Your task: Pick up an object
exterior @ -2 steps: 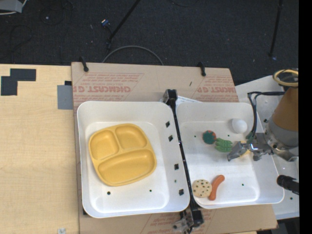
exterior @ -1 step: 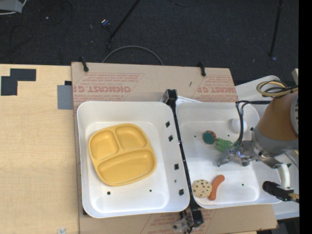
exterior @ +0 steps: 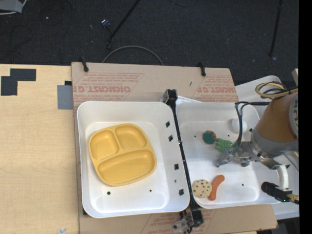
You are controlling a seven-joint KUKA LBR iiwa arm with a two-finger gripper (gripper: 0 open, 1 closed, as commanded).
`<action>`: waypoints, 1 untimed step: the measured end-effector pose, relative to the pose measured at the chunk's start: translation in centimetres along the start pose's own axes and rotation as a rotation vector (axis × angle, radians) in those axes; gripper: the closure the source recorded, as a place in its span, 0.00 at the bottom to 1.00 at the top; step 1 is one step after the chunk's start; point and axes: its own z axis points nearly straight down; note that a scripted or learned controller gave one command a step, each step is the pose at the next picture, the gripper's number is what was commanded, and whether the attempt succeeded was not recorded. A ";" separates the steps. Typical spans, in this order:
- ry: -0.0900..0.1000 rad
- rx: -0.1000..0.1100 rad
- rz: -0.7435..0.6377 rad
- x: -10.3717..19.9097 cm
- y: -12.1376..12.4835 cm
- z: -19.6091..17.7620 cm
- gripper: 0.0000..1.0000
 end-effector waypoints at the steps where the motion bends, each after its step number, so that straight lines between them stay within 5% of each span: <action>1: 0.002 0.003 0.003 -0.1 0.0 -0.8 1.00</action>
